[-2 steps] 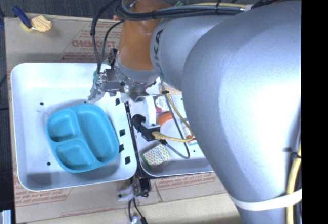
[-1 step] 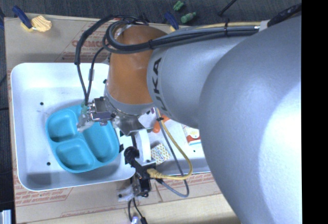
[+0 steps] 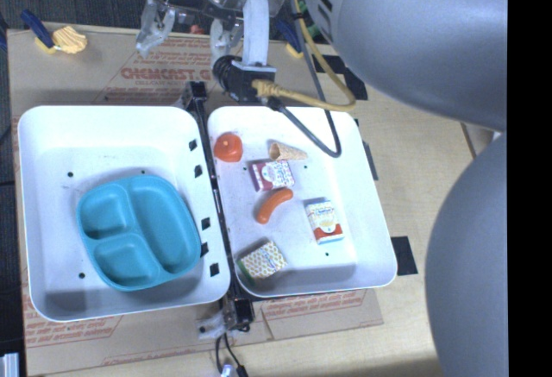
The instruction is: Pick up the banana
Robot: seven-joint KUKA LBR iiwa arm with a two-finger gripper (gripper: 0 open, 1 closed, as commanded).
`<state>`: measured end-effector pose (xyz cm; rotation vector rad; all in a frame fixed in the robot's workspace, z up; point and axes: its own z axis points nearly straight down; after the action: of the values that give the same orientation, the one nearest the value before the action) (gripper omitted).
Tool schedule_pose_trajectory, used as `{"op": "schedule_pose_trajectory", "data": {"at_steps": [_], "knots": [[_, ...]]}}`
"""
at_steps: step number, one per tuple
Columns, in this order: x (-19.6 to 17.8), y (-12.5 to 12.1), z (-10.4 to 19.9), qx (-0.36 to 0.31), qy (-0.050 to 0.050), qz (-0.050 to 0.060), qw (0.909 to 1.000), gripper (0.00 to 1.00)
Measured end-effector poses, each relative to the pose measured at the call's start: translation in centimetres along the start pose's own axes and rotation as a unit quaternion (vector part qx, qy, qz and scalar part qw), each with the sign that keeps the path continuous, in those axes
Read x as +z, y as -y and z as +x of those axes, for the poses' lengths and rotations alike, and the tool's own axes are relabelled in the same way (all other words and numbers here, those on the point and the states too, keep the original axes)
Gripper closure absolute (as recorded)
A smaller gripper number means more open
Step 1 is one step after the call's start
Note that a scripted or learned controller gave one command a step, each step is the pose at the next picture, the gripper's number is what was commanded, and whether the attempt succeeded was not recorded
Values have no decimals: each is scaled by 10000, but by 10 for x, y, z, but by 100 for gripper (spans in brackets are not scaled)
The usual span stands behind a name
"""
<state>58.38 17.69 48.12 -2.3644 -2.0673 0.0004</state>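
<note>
Hovering beyond the far rims where the left bin and right bin meet, with the hand spread wide and nothing between its fingers. Looking for the banana: most likely that pale yellow lump out on the bare surface past the left bin's far corner, though too small to be sure. Sits well apart from the hand, off toward the view's left, outside both bins. Long axis hard to read. Calls for a sideways run before any descent.

Blue tray, orange tomato, white bins
</note>
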Motion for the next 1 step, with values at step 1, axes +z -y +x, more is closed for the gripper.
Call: {"op": "schedule_pose_trajectory", "data": {"at_steps": [1], "knots": [[-61, -48, 48, -550, 2, 5, 9985, 0]]}}
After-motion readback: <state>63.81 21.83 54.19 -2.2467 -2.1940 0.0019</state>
